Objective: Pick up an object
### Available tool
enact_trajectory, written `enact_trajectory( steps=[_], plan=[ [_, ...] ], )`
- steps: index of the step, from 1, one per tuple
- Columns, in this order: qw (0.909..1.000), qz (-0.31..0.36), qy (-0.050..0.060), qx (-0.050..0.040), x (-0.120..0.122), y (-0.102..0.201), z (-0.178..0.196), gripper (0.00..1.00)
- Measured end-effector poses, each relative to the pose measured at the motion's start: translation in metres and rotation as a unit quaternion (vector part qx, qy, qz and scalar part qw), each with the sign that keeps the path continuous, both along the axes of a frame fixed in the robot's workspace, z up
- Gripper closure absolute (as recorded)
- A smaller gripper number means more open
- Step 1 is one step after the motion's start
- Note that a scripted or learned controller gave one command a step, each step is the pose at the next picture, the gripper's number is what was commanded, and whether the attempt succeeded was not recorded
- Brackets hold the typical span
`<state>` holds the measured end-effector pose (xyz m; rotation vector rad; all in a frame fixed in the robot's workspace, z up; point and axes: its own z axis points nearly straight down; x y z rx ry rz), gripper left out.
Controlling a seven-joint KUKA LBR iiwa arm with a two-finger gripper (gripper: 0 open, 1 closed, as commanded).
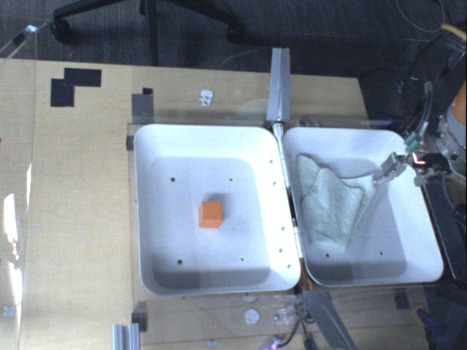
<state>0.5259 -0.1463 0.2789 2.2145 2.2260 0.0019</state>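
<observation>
Overhead slanted view of a light wooden bench [73, 195] carrying two shallow white bins side by side. The left bin [157, 195] contains a small orange cube [211, 214], which rests on the bin floor slightly left of and below centre, well apart from every wall. The right bin [416, 254] contains a pale, crumpled cloth [332, 206] spread over its left half, lying close to the wall that adjoins the left bin. One corner of the cloth is drawn out toward the right and lifted into a thin strip that runs up to the end effector [389, 169]. The end effector sits over the upper right part of the right bin, at the end of the arm [445, 148] entering from the right edge of the view. Its fingers appear closed together on the raised cloth corner, which is visible between them. A grey metal bar [278, 86] stands upright at the junction of the two bins, at their far side. Black tape marks [73, 84] lie on the bench at upper left. Beyond the bench, the dark base of a chair [149, 6] rests on the carpeted floor [328, 13].
</observation>
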Motion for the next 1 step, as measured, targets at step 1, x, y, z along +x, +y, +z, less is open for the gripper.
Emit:
enact_trajectory(
  steps=[1],
  plan=[
    [0.9975, -0.07, -0.003, 0.0002, 0.0193, 0.0139, -0.1819, 0.0]
  ],
)
